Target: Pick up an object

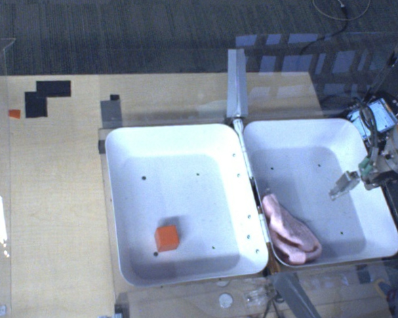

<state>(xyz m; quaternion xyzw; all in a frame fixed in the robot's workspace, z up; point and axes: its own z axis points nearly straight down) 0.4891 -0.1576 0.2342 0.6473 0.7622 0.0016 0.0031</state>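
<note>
Two candidates: pink cloth lies nearest, down-left of gripper, long axis diagonal; orange block sits farther left. Grip state: cannot tell.

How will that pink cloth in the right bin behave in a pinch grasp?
The pink cloth lies crumpled against the right bin wall, so it probably flops and drapes when lifted. It looks soft and light; the fingers may catch only a fold.
</note>
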